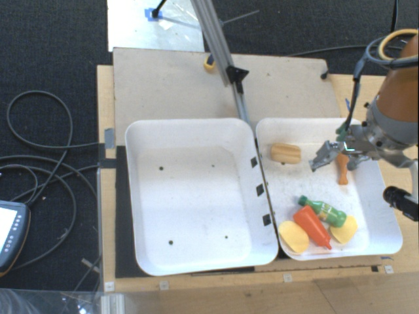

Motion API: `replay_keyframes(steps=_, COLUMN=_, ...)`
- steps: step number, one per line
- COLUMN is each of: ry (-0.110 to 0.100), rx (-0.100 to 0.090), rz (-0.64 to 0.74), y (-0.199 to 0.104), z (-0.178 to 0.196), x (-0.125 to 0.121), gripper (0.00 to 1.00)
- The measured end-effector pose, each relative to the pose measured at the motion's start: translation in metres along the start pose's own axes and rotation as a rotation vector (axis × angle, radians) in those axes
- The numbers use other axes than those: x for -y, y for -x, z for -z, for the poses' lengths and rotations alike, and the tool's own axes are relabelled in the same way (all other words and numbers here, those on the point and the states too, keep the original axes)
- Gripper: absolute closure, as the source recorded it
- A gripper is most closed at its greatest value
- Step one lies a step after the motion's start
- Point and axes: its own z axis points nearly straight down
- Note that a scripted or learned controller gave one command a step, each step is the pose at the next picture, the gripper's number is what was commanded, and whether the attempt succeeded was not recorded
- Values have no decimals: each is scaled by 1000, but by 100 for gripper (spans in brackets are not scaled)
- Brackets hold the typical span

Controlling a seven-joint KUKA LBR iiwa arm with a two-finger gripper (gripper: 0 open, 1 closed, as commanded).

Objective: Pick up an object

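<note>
Claw (325, 157) hung low in the right bin (386, 237), fingers seemingly spread, holding nothing | tan bread roll (286, 153) just left of it | orange carrot (342, 169) just right

Glossy plastic bottle (324, 210); smooth matt white plastic bins (190, 131).

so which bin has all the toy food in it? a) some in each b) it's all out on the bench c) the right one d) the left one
c: the bread-like tan piece, the small orange piece, the green bottle, the red-orange carrot and the two yellow pieces all lie in the right bin, with the gripper over that bin too.
</note>
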Motion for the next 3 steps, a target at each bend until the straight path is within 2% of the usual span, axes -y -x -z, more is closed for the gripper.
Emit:
replay_keyframes(steps=1, ry=4, rx=1, rz=-2, y=0, z=2, x=-1, gripper=0)
replay_keyframes(steps=3, ry=-3, rx=-1, rz=-4, y=-7, z=-121, x=-1, gripper=0)
